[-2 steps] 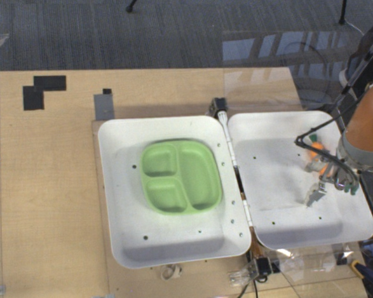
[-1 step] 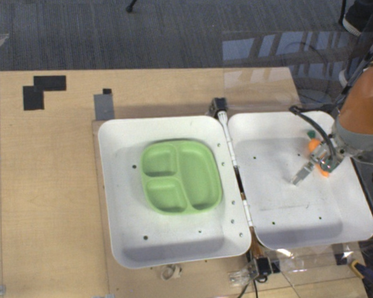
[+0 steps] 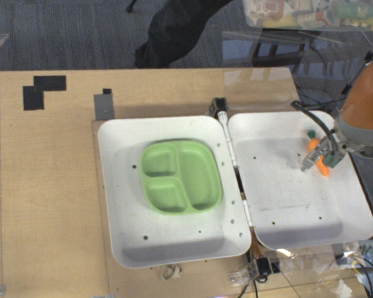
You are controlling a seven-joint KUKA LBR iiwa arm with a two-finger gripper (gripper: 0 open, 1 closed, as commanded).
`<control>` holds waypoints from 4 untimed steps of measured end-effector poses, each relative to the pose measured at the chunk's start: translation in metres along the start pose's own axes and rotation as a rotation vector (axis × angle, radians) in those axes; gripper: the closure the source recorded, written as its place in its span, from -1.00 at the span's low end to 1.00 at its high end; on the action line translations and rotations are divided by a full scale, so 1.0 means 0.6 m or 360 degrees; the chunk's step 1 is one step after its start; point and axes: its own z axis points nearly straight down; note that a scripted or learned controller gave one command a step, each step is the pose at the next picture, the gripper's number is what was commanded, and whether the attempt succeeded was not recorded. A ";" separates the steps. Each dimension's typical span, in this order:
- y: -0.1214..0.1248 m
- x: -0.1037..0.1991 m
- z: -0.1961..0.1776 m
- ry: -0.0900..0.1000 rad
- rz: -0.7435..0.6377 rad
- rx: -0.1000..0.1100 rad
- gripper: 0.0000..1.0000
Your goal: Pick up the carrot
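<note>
The carrot (image 3: 314, 146) is small and orange with a green top, and it lies on the floor of the right bin (image 3: 285, 195) near its far right side. My gripper (image 3: 320, 162) is low over it, reaching in from the right. Its fingers stand open, one on each side of the carrot's middle. The orange tip pokes out below the fingers and the green top shows above them. The carrot rests on the bin floor and is not lifted.
A green three-compartment plate (image 3: 179, 177) sits in the left bin (image 3: 126, 238). The divider (image 3: 234, 173) between the bins runs just left of the carrot's bin. The arm's orange band (image 3: 368, 104) hangs over the right bin's far right corner.
</note>
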 end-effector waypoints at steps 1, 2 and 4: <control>0.092 0.062 -0.058 0.0017 0.0446 0.0018 1.00; 0.090 0.061 -0.058 0.0017 0.0449 0.0021 -1.00; 0.034 -0.037 0.027 0.0019 0.0139 0.0015 -1.00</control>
